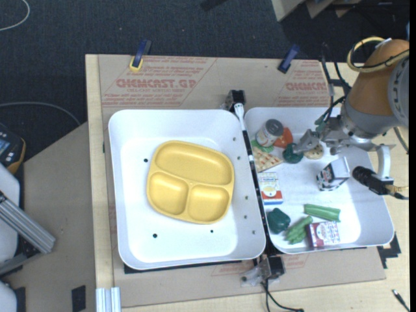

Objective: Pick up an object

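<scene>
Yellow plastic, a three-compartment tray (pixel 190 181), lies alone in the left bin (pixel 130 239). The right bin (pixel 370 229) is crowded: a small jar (pixel 268 134), a waffle-like piece (pixel 264 158), a small printed carton (pixel 271 188), dark green (pixel 279 220) and light green (pixel 322 211) toy vegetables, a maroon packet (pixel 323 234). The gripper (pixel 333 177) hangs over bare bin floor near the middle, fingers slightly apart, gripping nothing visible. The bins sit on cardboard-covered bench (pixel 195 80) above dark carpet (pixel 97 12).

A plain yellow tray (pixel 190 188) sits in the white left bin (pixel 123 174). Along the white right bin (pixel 377 220)'s near edge lie green vegetables (pixel 321 211) and a maroon packet (pixel 323 234); a red-and-white carton (pixel 270 188) lies by its left edge.
</scene>
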`<state>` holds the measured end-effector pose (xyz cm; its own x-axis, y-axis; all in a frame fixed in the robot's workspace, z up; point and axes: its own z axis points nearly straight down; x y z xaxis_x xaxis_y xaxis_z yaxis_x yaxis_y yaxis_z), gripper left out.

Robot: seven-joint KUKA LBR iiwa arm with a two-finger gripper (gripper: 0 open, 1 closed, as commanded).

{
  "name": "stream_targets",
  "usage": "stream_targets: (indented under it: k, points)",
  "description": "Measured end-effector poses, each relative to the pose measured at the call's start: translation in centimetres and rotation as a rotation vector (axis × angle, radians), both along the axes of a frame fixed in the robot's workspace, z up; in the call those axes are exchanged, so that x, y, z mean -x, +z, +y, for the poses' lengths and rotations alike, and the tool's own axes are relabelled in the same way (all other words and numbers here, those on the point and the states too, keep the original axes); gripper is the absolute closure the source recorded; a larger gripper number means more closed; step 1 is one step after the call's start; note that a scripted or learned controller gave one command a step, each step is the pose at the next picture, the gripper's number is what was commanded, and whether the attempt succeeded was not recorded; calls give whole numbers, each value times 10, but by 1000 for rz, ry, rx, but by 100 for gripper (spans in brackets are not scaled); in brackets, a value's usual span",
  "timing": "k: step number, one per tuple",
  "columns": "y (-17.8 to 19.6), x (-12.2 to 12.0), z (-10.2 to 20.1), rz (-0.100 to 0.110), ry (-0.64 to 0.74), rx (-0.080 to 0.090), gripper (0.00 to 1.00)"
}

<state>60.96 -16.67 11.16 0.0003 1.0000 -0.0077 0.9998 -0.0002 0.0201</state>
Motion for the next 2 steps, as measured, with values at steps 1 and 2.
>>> stream_targets:
  k: [1, 2]
  points:
    - [10, -2, 1, -6, -2, -2, 100]
    - [66, -10, -8, 13, 0, -5, 100]
